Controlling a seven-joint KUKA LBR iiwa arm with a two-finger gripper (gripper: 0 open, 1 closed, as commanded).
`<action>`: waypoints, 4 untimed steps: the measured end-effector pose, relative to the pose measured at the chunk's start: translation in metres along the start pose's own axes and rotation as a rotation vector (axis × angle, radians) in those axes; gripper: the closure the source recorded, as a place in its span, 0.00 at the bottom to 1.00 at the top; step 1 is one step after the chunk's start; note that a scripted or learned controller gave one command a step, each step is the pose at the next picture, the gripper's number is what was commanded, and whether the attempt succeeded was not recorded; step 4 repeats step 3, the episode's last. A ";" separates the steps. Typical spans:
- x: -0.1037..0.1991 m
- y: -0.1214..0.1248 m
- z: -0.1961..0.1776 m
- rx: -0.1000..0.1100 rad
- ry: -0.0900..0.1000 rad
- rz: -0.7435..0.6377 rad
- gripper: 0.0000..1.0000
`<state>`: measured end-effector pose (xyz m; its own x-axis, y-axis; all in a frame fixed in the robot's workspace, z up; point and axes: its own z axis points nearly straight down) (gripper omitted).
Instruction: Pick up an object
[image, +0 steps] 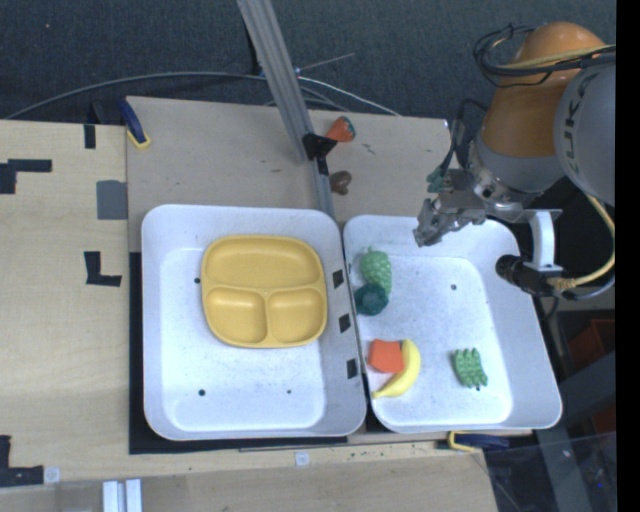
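Gripper (428, 232) hovers at the right bin's (500, 420) upper edge; can't tell the jaw state. Toys sit lower left: grapes (376, 268), banana (403, 376). Crowded toys risk a glancing miss.

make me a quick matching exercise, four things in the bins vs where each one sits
Things:
1. yellow divided tray
2. banana
3. green spiky toy
4. gripper

Places:
A. right bin's near right part
B. above the right bin's far edge
C. left bin
D. right bin's near left corner, against an orange piece

Pairs: 1-C, 2-D, 3-A, 4-B
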<state>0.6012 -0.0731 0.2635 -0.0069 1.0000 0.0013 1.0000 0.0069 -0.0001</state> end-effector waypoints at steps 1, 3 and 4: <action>0.060 0.003 0.002 0.001 0.001 0.000 1.00; 0.167 -0.001 0.040 0.004 -0.001 0.001 1.00; 0.167 -0.001 0.040 0.004 -0.001 0.001 1.00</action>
